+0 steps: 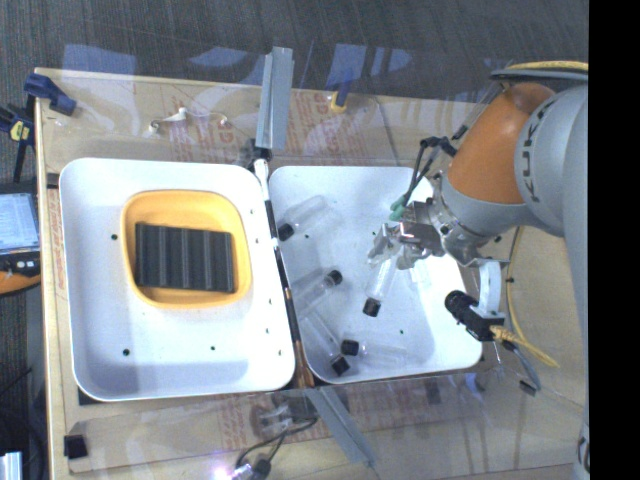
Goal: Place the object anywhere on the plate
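Object: clear plastic vial with a black cap (377,290), hanging tilted over the right white bin (440,343)
Gripper (395,253): pinching the vial's top end
Plate: yellow squarish plate (185,208) with a dark ribbed insert, left white bin (90,358)

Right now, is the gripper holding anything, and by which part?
It seems so: the gripper has a clear vial by its upper end; the black-capped end hangs free below. The grip itself is blurry.

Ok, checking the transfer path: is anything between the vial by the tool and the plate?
Yes: another vial lies leftward, then the bins' adjoining rims; a dark ridged block covers the middle of the plate.
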Robot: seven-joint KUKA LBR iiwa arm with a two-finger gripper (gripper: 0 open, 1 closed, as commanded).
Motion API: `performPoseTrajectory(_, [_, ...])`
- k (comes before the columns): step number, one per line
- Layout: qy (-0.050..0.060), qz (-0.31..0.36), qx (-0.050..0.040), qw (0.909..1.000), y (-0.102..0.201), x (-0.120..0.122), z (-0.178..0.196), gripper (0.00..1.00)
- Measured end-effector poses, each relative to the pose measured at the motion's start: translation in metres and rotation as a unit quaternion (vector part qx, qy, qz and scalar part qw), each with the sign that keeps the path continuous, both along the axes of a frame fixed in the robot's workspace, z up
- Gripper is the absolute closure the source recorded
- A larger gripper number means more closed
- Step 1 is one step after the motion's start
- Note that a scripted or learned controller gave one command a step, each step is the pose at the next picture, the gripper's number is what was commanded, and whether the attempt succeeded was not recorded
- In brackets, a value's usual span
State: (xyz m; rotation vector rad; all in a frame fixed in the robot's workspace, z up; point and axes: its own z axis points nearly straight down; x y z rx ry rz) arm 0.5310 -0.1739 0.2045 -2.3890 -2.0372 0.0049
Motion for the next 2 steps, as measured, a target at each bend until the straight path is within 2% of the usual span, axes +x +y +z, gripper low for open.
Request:
performPoseTrajectory(1, [0.0,0.106,0.0017,0.9943,0.023,0.004,-0.011,1.0])
performPoseTrajectory(2, [-0.001,0.17,0.001,0.9854,0.117,0.044,0.0,1.0])
